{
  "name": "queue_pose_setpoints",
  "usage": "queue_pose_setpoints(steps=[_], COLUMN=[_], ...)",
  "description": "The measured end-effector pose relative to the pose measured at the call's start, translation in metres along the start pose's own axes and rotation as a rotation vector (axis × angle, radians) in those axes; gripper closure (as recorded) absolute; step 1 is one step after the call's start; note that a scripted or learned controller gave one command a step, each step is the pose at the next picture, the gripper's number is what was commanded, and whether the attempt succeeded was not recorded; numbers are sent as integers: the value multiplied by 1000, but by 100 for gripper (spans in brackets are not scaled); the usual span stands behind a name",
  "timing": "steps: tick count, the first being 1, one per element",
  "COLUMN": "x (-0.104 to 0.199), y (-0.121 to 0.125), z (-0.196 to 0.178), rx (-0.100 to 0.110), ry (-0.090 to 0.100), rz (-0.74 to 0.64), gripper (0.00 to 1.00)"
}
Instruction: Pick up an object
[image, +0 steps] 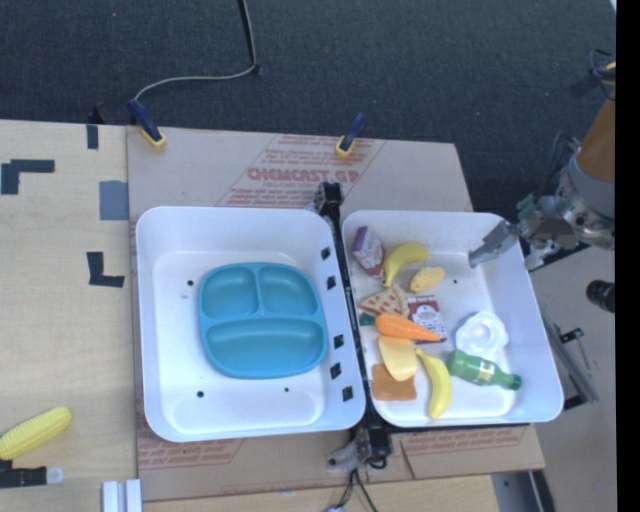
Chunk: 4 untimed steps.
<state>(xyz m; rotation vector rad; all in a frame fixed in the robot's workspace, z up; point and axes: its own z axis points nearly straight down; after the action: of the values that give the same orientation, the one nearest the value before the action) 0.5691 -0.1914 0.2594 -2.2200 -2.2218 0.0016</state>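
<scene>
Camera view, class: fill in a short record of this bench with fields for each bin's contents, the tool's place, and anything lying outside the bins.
left bin: a blue divided plate
right bin: toy food, including two bananas, a carrot, a green bottle, a waffle and a purple packet
tool: above the right bin's far right edge, holding nothing that can be seen
outside the bins: a yellow corn cob on the bench, near left

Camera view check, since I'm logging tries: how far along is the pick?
Nothing looks picked yet. The hand hangs at the right bin's upper right rim, with nothing seen in it. The carrot, bananas and bottle lie in the bin. Descent, grasp and lift remain.
</scene>
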Motion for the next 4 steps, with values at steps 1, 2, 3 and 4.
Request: queue_pose_setpoints(steps=[1,2,3,4], x=[40,64,86,85], y=[38,49,82,81], z=[98,173,174,164], rx=[2,-3,-4,-3], ry=[1,-1,0,-2], rz=[0,-1,-2,-2], gripper=[0,0,0,100])
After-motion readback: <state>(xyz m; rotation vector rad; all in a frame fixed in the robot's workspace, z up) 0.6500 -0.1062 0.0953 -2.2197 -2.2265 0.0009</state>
